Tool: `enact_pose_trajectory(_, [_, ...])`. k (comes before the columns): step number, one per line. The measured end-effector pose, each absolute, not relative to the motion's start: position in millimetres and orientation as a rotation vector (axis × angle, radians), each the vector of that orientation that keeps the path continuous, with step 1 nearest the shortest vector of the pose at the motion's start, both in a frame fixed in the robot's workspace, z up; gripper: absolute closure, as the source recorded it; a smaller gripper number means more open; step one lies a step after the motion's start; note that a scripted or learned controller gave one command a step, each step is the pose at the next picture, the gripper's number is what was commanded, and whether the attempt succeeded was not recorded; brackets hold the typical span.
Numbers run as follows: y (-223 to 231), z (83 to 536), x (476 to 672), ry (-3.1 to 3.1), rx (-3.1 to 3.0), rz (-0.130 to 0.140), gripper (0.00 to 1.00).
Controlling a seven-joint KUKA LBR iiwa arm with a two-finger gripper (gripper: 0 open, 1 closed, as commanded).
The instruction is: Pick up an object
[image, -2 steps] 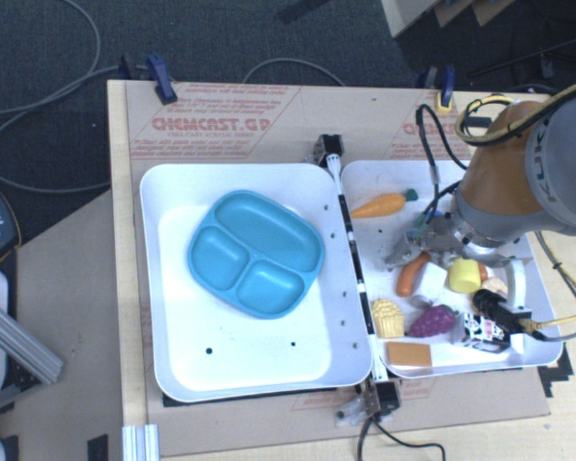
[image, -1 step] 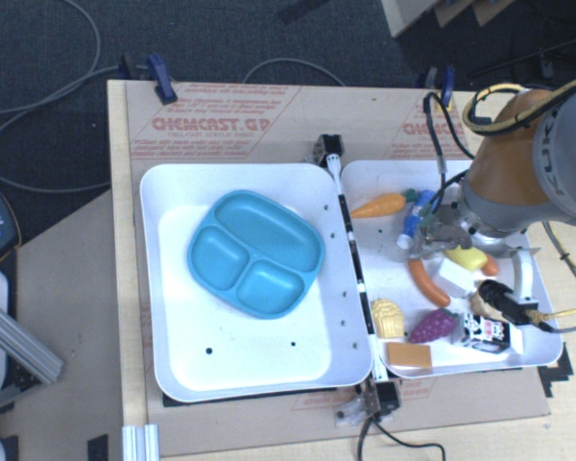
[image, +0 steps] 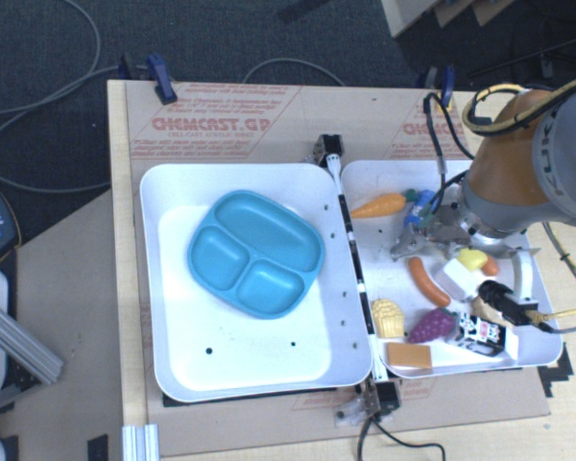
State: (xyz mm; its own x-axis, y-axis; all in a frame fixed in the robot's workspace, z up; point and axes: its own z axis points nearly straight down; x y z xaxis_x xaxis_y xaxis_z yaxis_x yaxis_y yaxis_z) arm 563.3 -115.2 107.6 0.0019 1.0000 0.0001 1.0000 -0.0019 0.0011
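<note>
Hovering over glossy plastic food — hand (image: 424, 227), grip unreadable, beside smooth tapered carrot (image: 377, 205), above rounded sausage (image: 428, 280).

I see the divided plate (image: 255, 253) in the left bin (image: 173, 353). In the right bin (image: 542, 349), the carrot (image: 378, 205) lies at eleven o'clock, sausage (image: 428, 281) centre, corn (image: 388, 318), grapes (image: 432, 327) toward six.
</note>
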Motion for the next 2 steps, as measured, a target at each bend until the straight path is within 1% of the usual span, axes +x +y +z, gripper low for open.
enact_pose_trajectory(1, [-106.9, 83.2, 561.3, 2.224, 2.224, -0.002, 0.0])
enact_pose_trajectory(2, [-107.3, 94.7, 562.1, 2.22, 2.223, 0.001, 1.0])
